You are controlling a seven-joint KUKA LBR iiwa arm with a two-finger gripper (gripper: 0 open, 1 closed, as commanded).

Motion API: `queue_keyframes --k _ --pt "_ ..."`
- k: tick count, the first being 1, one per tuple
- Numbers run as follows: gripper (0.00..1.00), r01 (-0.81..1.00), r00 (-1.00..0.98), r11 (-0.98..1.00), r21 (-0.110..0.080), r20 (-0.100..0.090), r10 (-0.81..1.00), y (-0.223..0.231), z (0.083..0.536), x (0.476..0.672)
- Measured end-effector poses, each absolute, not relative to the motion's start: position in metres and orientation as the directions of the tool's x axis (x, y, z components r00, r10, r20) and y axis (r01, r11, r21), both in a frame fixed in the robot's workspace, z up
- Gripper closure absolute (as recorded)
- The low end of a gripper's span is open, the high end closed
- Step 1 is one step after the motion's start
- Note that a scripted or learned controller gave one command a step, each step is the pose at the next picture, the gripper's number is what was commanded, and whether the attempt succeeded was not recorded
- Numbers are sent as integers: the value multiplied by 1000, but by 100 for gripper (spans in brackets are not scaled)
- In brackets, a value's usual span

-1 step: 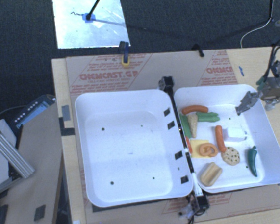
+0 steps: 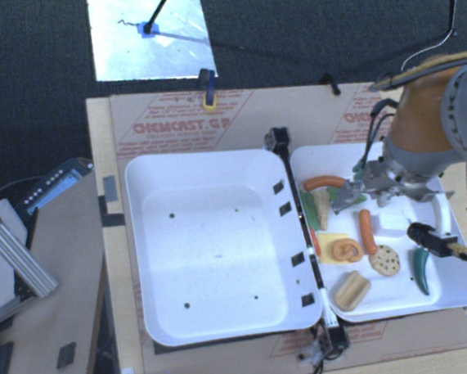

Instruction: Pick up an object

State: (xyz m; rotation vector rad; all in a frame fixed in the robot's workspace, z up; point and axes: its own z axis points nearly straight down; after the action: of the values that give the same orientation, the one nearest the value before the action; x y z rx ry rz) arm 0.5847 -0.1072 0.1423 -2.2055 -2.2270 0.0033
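Dark carpet (image 2: 26,79); shiny, perhaps metal, sheet (image 2: 151,34).

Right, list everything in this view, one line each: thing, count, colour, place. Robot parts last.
Left bin: one, white, left half of the bench.
Right bin: one, white, beside it, holding the toy food.
Sausages: two, orange-red; one at the bin's top left, one mid-bin.
Cheese wedge: one, yellow, left-centre.
Pretzel: one, orange, on the cheese wedge.
Cookie: one, tan with dark spots, below the upright sausage.
Bread roll: one, tan, bottom left.
Pepper: one, dark green, lower right.
Arm: one, grey and orange, from the right.
Gripper: one, grey, over the bin's upper part.
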Motion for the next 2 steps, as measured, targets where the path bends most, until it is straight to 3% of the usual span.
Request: queue_keyframes --k 1,2 --pt "0 1000 -4 4 0 -2 1000 -152 95 568" --pt "100 1000 -5 5 4 -1 1000 -152 106 569"
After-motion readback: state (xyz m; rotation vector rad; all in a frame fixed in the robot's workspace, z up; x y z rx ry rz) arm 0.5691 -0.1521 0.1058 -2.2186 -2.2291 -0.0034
